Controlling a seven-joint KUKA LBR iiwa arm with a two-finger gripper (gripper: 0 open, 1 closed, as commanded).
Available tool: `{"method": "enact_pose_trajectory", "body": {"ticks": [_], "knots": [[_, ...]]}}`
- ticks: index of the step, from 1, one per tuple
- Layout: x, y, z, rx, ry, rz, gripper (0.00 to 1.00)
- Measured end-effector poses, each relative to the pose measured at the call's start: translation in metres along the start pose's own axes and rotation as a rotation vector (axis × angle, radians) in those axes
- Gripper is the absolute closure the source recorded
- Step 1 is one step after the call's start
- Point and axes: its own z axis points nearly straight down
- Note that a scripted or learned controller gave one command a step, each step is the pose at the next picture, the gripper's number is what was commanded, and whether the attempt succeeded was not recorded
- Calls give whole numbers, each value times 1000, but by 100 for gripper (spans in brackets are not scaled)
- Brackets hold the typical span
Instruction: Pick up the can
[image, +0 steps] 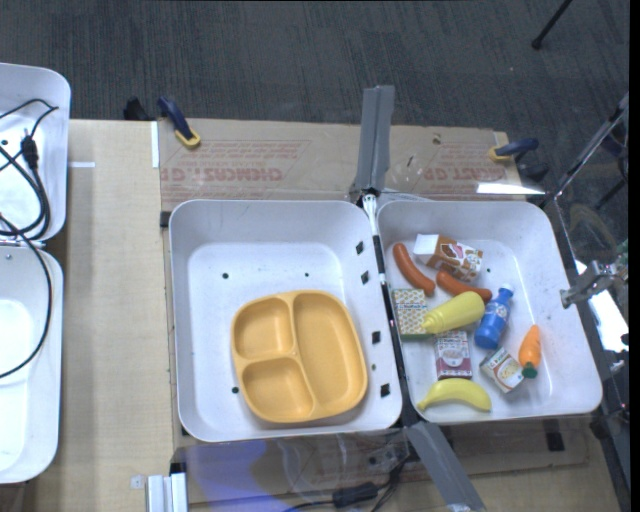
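Observation:
The can (453, 353) is small, with a red and white label. It lies on its side in the right bin (560, 250), toward the front. A yellow squeeze bottle (452, 312) lies just behind it, touching or nearly touching its top end. A banana (455, 396) lies just in front of it. A small juice carton (503, 370) sits to its right.
The right bin also holds two sausages (412, 268), a brown box (458, 258), a blue bottle (493, 318), a carrot (530, 348) and a checked packet (408, 310). In the left bin (200, 300) rests a yellow divided plate (298, 355). Metal fittings (590, 285) stand at the right bin's edge.

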Motion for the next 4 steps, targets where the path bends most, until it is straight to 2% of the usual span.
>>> {"method": "enact_pose_trajectory", "body": {"ticks": [1,2,3,4], "knots": [[100,-3,130,2,1,160,0],[77,-2,187,-5,3,252,0],[78,0,178,-7,5,254,100],[33,12,191,-1,0,396,100]]}}
